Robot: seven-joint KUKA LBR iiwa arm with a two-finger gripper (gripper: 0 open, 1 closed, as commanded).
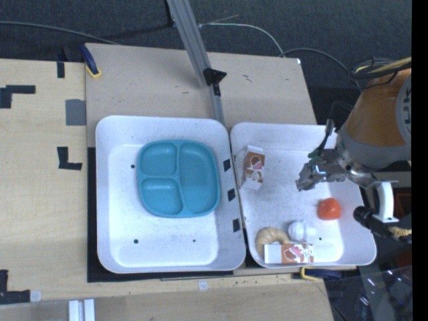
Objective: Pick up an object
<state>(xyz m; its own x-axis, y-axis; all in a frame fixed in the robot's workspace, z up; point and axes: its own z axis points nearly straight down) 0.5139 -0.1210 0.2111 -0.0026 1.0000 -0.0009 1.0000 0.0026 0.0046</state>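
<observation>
My gripper (309,178) hangs over the right bin (281,136), near its right side, with the grey arm and orange band behind it at the right. A red tomato-like ball (328,209) lies just below and right of the gripper. A small carton with a brown picture (253,168) stands at the bin's left. Along the front wall lie a tan croissant (271,235), a white round object (298,231) and a flat white-and-red box (289,253). Nothing shows between the fingers.
The left bin (117,246) holds a blue divided plate (178,178). A grey metal pole (192,35) slants down from the top to the gap between the bins. Wooden bench surface lies at the left, with cables at the top.
</observation>
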